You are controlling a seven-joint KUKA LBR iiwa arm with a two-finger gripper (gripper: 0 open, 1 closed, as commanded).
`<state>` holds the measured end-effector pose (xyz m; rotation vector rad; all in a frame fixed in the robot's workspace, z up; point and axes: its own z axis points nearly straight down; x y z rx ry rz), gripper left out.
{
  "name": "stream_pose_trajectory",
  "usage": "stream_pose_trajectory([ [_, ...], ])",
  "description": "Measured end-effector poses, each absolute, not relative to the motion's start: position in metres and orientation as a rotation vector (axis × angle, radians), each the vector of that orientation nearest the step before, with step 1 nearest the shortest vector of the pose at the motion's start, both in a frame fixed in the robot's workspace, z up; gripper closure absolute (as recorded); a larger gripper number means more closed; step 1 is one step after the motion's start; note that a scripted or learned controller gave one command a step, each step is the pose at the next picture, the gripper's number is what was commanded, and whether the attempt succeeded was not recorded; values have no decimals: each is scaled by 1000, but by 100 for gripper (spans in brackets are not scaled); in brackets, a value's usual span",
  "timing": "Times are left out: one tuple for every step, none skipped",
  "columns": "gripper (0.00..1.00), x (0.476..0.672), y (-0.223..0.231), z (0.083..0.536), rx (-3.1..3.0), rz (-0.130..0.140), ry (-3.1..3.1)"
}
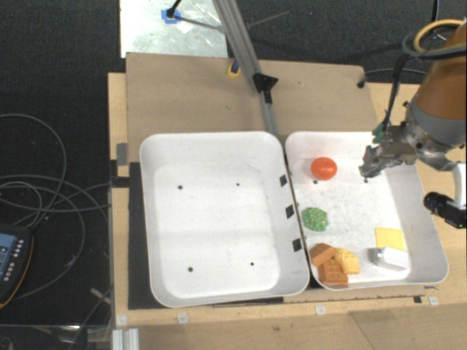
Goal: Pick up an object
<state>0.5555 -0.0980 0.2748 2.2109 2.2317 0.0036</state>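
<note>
No legible writing or labels appear on any object. The gripper (371, 165) hangs over the right bin (416, 195); whether it is released or clenched cannot be told. Below it lie a smooth red ball (324, 168), a bumpy green round piece (315, 219), ridged orange blocks (335, 262), a flat yellow square (390, 237) and a pale grey block (387, 258).

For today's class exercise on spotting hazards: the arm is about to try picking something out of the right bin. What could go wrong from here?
1. The pincer sits between things, so closing here would likely grab nothing; the red ball lies off to its side.
2. The ball is round and may roll away when nudged.
3. The orange pieces crowd the bin wall, leaving little room.
</note>
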Motion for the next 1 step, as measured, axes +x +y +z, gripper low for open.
stream_pose_trajectory([
  [100, 557, -42, 257, 2210, 4, 2233],
])
